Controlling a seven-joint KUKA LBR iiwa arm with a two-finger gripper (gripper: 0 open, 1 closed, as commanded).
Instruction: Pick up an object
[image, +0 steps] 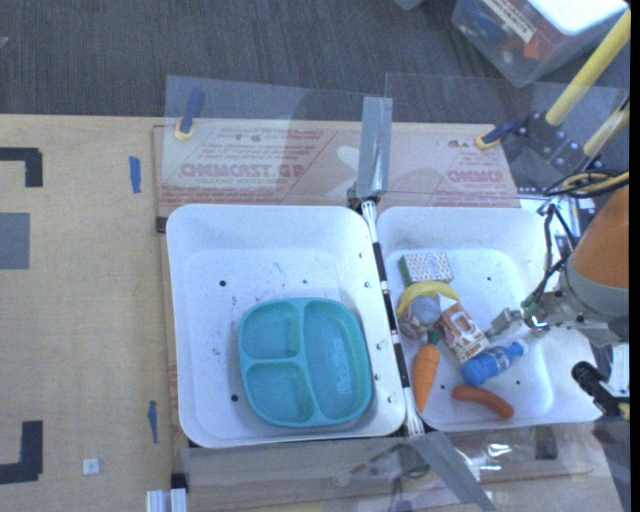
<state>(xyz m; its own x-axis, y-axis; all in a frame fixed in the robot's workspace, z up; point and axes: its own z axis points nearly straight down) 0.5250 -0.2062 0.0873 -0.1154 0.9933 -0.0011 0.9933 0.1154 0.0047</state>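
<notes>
From the overhead camera I see my pick targets heaped toward the left wall of the right-hand white plastic bin (560, 405), the blue plastic bottle (492, 364) nearest, and the gripper (515, 322) low just above it, though I cannot tell how its jaws stand.

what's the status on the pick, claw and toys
Claw low in right bin, nothing seen between its fingers. Blue bottle and small carton right beside it. Banana, carrot, sausage crowd close.
</notes>
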